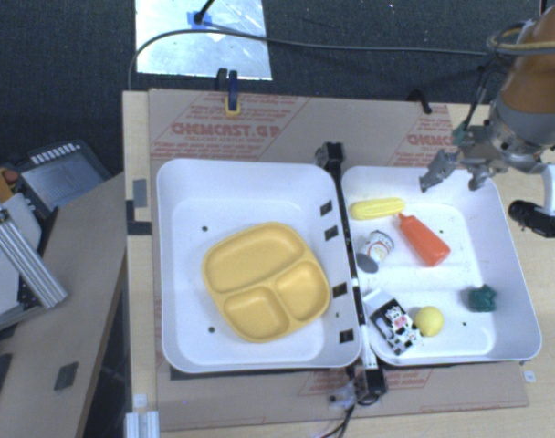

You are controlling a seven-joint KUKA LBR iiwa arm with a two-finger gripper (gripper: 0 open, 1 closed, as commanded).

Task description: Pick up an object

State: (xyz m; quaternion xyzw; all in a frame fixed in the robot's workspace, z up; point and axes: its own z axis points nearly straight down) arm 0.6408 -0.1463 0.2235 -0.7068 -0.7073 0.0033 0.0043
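Step in hand, by the look of it: approach, nothing yet chosen or gripped. Gripper [456, 174] poised at the upper right of the frame, over the far rim of the right-hand shallow white bin [506, 272], hanging from the grey arm with its orange band [536, 76].

Candidates all in that right bin: a yellow plastic corn cob [376, 209] near the top left corner; just beside it, an orange bottle-shaped toy [424, 240] lying at a slant; a small silver-and-white can [376, 247] close to the divider; a black-and-white patterned box [393, 325] and a small yellow ball [429, 320] nearly touching at the bottom; a small dark green block [482, 298] alone toward the right wall. In the left white bin [182, 245], a yellow three-compartment plastic tray [264, 281], flat and broad, probably awkward to grasp.

Best bet: the orange toy or the corn cob, nearest the gripper; better to come straight down, jaws across the narrow width, clear of the neighbour and the bin wall.

Claw: two dark fingers [434, 173] spread well apart, pointing downward, holding nothing, touching nothing as far as can be judged.
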